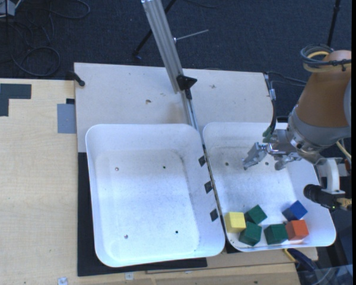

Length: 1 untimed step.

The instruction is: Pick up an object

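Observation:
My gripper (266, 160) hangs over the middle of the right bin (237, 136), its two fingers spread open with nothing between them. Several blocks lie at that bin's near end, well below the gripper. They are a yellow block (235, 221), a dark green block (256, 214), a second green block (250, 234), a third green block (275, 234), an orange-red block (297, 230) and a blue block (295, 209).
The left bin (142, 195) sits beside the right one, with a divider edge and black clips (207, 186) between them. A slanted aluminium bar (166, 46) rises behind the bins. The arm's orange band (323, 100) is at the right.

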Available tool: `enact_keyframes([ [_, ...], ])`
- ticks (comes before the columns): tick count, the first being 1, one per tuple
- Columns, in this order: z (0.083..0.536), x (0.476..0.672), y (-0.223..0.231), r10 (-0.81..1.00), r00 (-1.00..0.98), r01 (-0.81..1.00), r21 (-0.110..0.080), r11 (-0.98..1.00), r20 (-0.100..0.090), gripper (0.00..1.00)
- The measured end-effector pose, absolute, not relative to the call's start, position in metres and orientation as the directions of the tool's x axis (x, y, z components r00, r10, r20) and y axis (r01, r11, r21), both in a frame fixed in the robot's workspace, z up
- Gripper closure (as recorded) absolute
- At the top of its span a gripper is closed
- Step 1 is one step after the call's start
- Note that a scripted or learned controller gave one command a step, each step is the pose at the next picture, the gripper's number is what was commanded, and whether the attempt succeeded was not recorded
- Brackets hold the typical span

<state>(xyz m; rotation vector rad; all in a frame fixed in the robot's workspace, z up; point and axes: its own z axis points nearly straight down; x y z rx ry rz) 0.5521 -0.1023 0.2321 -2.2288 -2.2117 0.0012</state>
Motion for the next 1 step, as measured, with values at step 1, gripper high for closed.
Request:
enact_keyframes([
  [1,0.1548,0.5626,-0.1403,1.0,0.004,1.0,-0.01,-0.004,0.0,0.0],
])
